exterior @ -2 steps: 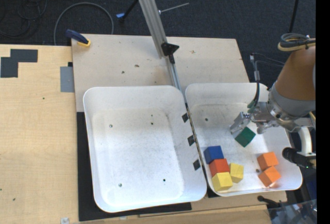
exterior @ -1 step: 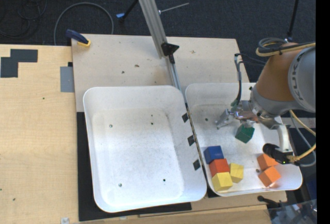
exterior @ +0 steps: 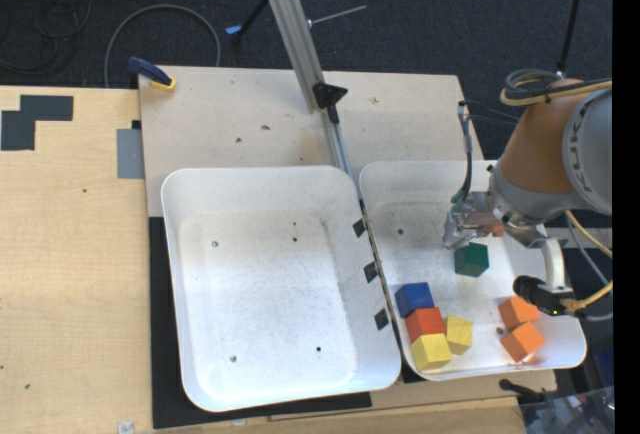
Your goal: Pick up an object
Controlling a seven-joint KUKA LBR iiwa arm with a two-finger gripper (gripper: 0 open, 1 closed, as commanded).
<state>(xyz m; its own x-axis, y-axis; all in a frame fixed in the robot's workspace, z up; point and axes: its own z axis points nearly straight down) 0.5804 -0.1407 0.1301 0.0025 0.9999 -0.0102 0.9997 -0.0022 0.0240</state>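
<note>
My gripper (exterior: 468, 232) hangs over the middle of the right bin (exterior: 420, 184), reaching in from the right. A dark green cube (exterior: 472, 260) sits directly below it, touching or nearly touching its tip. Nearer the front of this bin lie a blue cube (exterior: 413, 298), a red cube (exterior: 425, 322), two yellow cubes (exterior: 432, 351) (exterior: 459, 333) and two orange cubes (exterior: 519, 311) (exterior: 523, 343).
The left bin (exterior: 200, 222) stands beside the right one, with black clips (exterior: 369, 271) along the shared wall. A slanted aluminium bar (exterior: 295, 27) rises from behind the bins. The arm's orange band (exterior: 535, 147) and cables sit at the right.
</note>
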